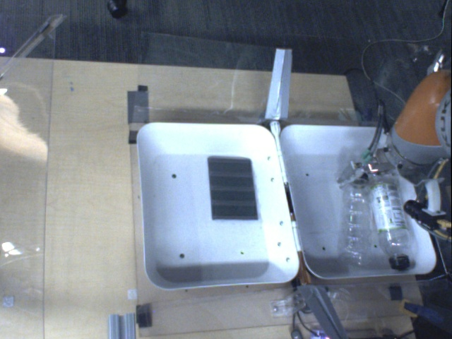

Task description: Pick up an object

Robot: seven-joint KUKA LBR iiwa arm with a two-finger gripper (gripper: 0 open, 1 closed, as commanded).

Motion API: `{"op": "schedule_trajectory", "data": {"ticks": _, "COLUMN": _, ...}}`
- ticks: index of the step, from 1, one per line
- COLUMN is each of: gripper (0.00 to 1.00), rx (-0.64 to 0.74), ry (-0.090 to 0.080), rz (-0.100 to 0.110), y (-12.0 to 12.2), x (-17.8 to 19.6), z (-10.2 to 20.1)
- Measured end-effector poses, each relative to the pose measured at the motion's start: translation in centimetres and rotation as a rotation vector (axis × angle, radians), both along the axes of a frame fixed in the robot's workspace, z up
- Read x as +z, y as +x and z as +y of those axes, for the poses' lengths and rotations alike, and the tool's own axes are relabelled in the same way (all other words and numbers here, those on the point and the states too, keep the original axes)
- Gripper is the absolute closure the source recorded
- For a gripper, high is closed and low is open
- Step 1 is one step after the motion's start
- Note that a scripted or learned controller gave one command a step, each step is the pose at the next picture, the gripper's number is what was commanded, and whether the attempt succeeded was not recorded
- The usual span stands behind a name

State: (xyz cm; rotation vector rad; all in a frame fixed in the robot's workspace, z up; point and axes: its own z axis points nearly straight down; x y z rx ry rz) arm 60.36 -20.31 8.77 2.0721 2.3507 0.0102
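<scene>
- A clear plastic bottle [387, 214] lies on its side in the right bin [318, 189], close to that bin's right wall.
- The bottle runs roughly far-to-near: its dark cap [400, 262] points toward the near right corner of the bin, and its base points toward the far side, under the arm.
- Its body is see-through, with ribbed rings along the wall; the white floor of the bin shows through it.
- A pale label [385, 207] with small dark print wraps part of the middle of the bottle.
- Just left of the bottle, a second faint clear ribbed outline shows on the bin floor; whether it is another bottle or a reflection cannot be told.
- The arm [424, 119] comes in from the right, its orange band over the far right corner of the right bin.
- The gripper [367, 167] sits at the far end of the bottle, near its base; it is too blurred and crowded there to tell how it stands, or whether it touches the bottle.
- The left bin [162, 210] holds a dark rectangular ribbed pad [232, 188], lying flat near the middle, slightly toward the far side.
- The two bins stand side by side on a pale wooden bench [78, 210], their inner rims touching.
</scene>
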Motion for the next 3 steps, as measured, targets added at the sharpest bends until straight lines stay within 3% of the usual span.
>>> {"op": "schedule_trajectory", "data": {"ticks": 1, "gripper": 1.00, "rx": 0.002, "ry": 0.000, "rz": -0.009, "y": 0.3, "x": 1.3, "z": 0.2}}
{"op": "schedule_trajectory", "data": {"ticks": 2, "gripper": 1.00, "rx": 0.234, "ry": -0.003, "rz": 0.001, "y": 2.5, "x": 12.3, "z": 7.5}}
{"op": "schedule_trajectory", "data": {"ticks": 3, "gripper": 0.00, "rx": 0.233, "ry": -0.002, "rz": 0.002, "y": 2.5, "x": 12.3, "z": 7.4}}
